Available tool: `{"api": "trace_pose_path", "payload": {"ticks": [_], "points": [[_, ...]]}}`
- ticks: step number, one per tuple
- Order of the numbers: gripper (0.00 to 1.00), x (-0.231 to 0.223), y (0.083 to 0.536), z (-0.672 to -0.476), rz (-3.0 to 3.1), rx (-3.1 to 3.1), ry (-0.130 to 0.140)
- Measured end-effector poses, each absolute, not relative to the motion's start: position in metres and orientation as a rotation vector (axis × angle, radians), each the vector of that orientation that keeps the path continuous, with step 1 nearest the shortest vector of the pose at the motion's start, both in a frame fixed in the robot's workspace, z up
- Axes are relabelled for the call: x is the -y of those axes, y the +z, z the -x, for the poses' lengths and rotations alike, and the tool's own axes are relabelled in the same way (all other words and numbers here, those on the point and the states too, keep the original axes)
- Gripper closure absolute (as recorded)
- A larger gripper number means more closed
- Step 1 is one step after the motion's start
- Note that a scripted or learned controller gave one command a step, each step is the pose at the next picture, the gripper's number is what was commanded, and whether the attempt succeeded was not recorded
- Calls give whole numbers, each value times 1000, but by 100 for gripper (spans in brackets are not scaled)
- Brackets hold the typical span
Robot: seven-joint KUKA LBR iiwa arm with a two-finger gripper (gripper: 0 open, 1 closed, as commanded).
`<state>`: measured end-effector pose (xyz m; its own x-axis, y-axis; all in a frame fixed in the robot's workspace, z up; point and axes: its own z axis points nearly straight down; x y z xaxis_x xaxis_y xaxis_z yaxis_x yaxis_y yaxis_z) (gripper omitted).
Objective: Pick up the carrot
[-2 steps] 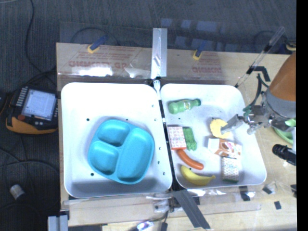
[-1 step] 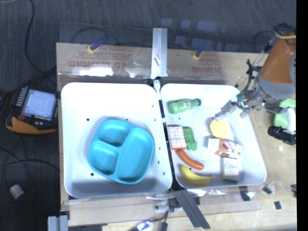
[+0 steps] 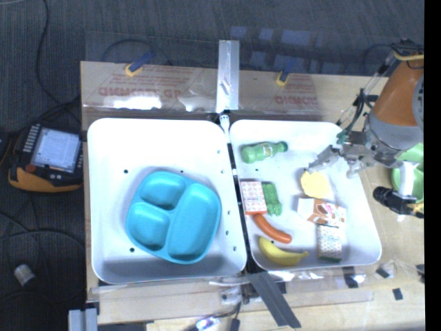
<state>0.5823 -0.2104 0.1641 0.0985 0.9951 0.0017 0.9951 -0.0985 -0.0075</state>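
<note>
We see a blue divided plate (image 3: 173, 216) in the left bin (image 3: 110, 143). In the right bin (image 3: 358, 205), the carrot (image 3: 271, 227) lies just above a banana (image 3: 281, 252). Farther right, the gripper (image 3: 335, 158) hovers with fingers spread, holding nothing, beside a yellow cheese piece (image 3: 315, 183).

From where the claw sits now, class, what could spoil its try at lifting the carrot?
1. The carrot lies close between the banana and the green vegetable, so the claw might catch a neighbour instead.
2. The claw is up near the yellow piece and could nudge it while crossing the bin.
</note>
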Motion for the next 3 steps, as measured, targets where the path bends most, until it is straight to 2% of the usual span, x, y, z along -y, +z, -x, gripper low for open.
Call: {"api": "trace_pose_path", "payload": {"ticks": [1, 2, 3], "points": [[0, 187, 149, -570, 2617, 1723, 9], [0, 194, 187, -581, 2395, 2031, 13], [0, 182, 168, -573, 2342, 2088, 11]]}}
